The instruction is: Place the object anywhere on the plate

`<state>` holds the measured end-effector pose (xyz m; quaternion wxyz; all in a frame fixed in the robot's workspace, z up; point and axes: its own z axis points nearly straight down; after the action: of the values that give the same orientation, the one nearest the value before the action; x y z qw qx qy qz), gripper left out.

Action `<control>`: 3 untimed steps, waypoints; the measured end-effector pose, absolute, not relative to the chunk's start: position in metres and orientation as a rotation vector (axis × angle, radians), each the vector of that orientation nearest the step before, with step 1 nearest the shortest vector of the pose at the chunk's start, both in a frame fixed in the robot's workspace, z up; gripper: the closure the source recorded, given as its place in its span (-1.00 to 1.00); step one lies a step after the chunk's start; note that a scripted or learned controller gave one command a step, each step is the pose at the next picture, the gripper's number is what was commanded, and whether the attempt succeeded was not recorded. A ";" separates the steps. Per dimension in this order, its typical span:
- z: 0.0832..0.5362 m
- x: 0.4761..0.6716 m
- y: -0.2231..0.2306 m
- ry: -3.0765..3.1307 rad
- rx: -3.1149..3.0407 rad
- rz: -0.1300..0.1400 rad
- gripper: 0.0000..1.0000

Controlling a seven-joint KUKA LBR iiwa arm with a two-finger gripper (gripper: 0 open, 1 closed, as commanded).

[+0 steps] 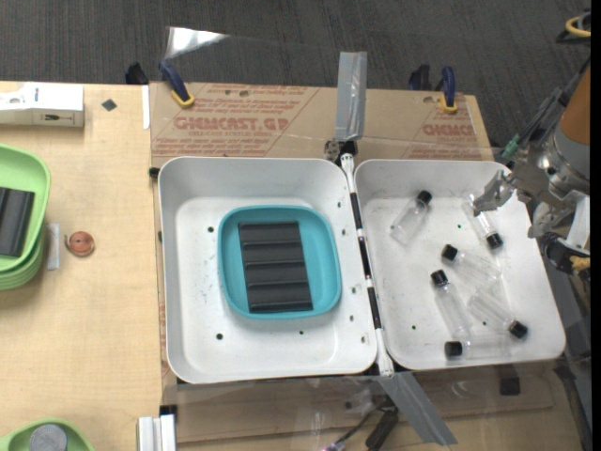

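Note:
A teal plate sits in the middle of the left white bin, with a black ridged block lying on it. Several clear vials with black caps are scattered in the right white bin: one at the upper left, one in the middle, one toward the lower right. My gripper hangs at the right bin's upper right corner, just above a vial near the right wall. Nothing shows clearly in its grasp.
A cardboard sheet is clamped behind the bins. On the bench to the left stand a green tray, a small copper disc and a white box. The arm crowds the right bin's right edge.

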<state>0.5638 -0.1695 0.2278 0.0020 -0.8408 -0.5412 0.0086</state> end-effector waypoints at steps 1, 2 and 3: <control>0.371 0.553 -0.198 -1.619 -2.691 0.007 -1.00; 0.438 0.602 -0.209 -1.489 -2.765 0.007 -1.00; 0.438 0.602 -0.209 -1.489 -2.766 0.007 -1.00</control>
<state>0.6023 -0.2086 0.4378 0.0004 -0.8805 -0.4740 0.0022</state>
